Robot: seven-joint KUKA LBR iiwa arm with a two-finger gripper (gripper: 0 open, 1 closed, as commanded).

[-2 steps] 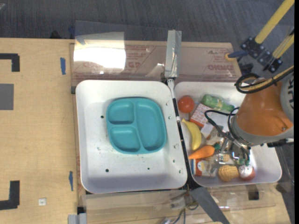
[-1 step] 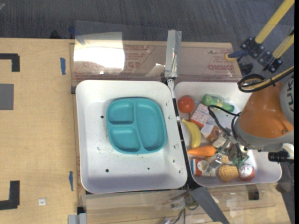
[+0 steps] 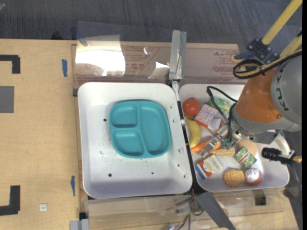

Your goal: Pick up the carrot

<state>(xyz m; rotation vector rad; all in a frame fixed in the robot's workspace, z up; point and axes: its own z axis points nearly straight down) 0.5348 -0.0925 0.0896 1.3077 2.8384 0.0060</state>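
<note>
A pale wooden worktop (image 3: 38, 143) carries two shallow white bins side by side, with dark floor beyond it. In the camera view, my end effector (image 3: 216, 144) sits low over the right bin (image 3: 278, 176), among the clutter there. Whether it is wide or narrow I cannot tell, since my wrist hides it. The carrot (image 3: 199, 146) lies just to its left, touching or nearly touching it, beside a banana (image 3: 194, 132). A tomato (image 3: 191, 107) sits beyond it. Farther left, the left bin (image 3: 91, 128) holds a teal divided plate (image 3: 140, 128).
</note>
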